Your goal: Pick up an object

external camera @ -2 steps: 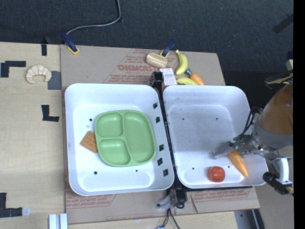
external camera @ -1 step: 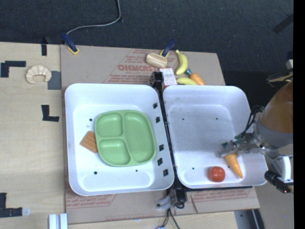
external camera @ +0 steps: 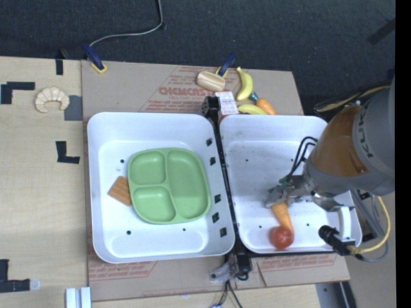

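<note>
Grey arm (external camera: 359,153) reaching over the right bin (external camera: 257,133), left bin (external camera: 103,172) bearing a green divided plate (external camera: 169,185), end effector (external camera: 277,198) low at the carrot's (external camera: 283,218) top (grip state cannot be told), tomato (external camera: 281,237) touching the carrot's lower end

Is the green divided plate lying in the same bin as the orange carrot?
No, the green divided plate lies in the left bin; the orange carrot lies in the right.
</note>
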### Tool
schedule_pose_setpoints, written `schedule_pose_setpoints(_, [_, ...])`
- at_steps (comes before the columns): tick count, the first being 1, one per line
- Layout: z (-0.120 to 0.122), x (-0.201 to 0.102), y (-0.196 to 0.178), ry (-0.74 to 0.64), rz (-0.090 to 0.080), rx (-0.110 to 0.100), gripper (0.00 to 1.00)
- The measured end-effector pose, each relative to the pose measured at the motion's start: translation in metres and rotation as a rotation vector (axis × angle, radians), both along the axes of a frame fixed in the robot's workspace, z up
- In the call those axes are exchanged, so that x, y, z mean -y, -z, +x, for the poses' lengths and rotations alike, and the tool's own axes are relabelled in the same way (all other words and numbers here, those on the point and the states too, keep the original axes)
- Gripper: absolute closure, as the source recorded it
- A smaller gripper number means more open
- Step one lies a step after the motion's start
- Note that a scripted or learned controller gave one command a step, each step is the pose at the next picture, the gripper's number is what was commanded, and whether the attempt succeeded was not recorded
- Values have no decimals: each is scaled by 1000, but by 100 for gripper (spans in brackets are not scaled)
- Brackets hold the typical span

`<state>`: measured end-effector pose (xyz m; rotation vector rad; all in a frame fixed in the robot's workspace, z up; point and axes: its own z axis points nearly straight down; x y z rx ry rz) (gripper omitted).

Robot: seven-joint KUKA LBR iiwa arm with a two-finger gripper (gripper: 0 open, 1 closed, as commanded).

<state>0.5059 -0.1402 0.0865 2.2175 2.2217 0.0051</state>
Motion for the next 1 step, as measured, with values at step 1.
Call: schedule_pose_setpoints(1, [16, -65, -98, 0, 0, -4, 100])
